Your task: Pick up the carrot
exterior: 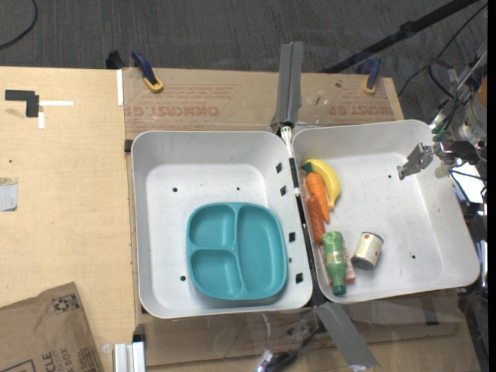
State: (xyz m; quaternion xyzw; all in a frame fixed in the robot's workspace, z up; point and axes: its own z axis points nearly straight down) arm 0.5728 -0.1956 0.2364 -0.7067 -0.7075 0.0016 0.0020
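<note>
The carrot (316, 198) is orange and lies lengthwise against the left wall of the right bin (403, 142), its green top pointing to the back. A yellow banana (328, 180) touches its right side. My gripper (418, 161) hangs over the right bin's far right part, well to the right of the carrot and apart from it. Nothing is seen in it.
A green bottle (335, 262) lies just in front of the carrot, and a small tin can (367, 250) lies on its side to the bottle's right. A teal divided plate (236, 252) sits in the left bin (155, 208). Clamps and cables stand at the back.
</note>
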